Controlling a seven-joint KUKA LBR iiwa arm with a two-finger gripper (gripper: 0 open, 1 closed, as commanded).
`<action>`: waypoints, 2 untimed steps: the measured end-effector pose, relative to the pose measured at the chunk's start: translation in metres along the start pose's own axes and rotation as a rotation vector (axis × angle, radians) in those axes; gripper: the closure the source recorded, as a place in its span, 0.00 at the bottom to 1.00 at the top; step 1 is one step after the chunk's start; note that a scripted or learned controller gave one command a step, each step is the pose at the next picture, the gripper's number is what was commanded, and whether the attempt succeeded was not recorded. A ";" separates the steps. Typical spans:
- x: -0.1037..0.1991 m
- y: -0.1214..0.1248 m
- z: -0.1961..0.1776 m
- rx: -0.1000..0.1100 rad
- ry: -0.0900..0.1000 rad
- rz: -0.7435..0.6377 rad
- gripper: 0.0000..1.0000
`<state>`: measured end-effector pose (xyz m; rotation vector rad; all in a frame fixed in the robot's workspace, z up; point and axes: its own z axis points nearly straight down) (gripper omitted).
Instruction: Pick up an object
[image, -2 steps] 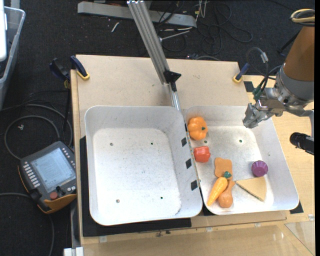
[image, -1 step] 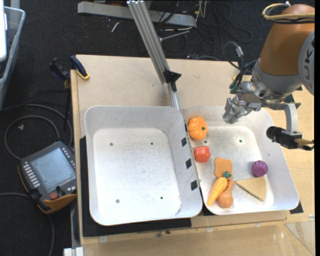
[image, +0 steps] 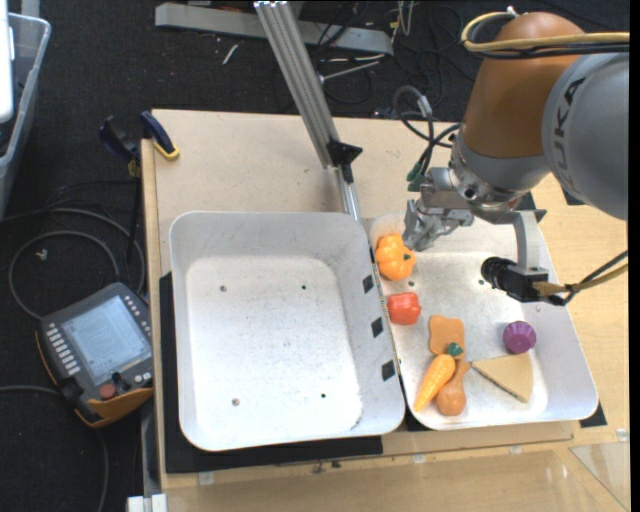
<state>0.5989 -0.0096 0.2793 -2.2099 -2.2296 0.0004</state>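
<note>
Gripper (image: 418, 236) hangs just above small orange plastic pumpkin (image: 395, 258) at right white bin's (image: 570, 345) far-left corner, prob. lining up a grab; jaws' state: can't tell.

Bright even overhead light; sharp

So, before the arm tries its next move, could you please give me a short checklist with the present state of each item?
1. Gripper is over the right bin: ok.
2. Gripper is near a target; it sits just right of the orange pepper: ok.
3. Finger opening suits the pepper: cannot tell.
4. Nothing is already held: cannot tell.
5. Pepper has room; the red piece lies apart below it: ok.
6. Carrot, purple piece and wedge lie away from the gripper: ok.
</note>
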 end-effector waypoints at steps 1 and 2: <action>0.048 0.010 0.006 -0.002 -0.001 0.001 1.00; 0.104 0.016 0.031 0.002 0.000 0.001 1.00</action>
